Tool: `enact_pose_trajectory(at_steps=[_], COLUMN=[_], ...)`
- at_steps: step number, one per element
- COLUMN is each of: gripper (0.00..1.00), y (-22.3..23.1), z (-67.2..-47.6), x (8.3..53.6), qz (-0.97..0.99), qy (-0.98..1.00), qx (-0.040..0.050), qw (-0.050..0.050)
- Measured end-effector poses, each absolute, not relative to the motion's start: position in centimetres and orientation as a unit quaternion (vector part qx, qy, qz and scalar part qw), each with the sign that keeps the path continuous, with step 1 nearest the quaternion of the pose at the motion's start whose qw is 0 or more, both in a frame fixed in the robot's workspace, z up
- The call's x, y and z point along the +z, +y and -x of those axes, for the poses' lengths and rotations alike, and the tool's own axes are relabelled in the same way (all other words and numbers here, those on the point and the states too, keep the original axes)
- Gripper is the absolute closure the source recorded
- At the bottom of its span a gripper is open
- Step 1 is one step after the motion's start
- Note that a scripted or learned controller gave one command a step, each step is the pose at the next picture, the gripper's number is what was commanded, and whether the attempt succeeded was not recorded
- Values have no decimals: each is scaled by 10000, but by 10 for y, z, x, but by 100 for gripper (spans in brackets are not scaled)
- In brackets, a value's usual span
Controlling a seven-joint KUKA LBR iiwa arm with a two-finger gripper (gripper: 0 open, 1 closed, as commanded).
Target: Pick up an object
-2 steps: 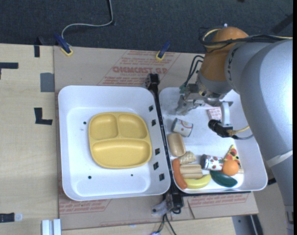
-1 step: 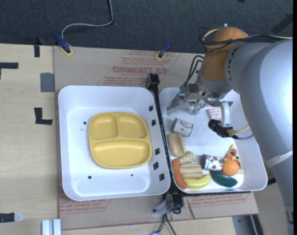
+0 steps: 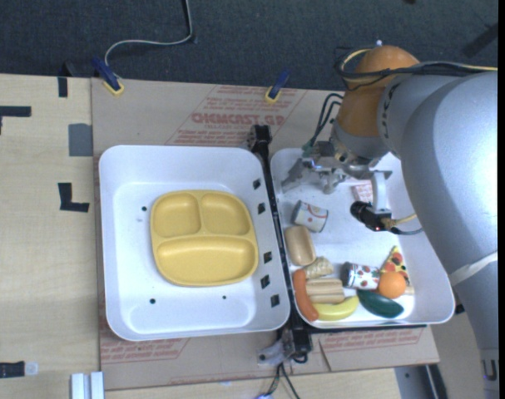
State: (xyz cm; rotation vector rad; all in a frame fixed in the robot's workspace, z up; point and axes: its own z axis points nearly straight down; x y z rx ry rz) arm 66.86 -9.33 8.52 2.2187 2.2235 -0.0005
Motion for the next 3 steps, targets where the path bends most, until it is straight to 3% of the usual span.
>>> enact_pose_trajectory(at_steps=[1, 2, 3], gripper=[100, 0, 0], y=[-93, -93, -97], z=[-669, -669, -649], x=[96, 96, 86], qz=[-7059, -7058, -7065], qy=[7083, 7084, 7077], qx=[1, 1, 4], qw=[14, 16, 14])
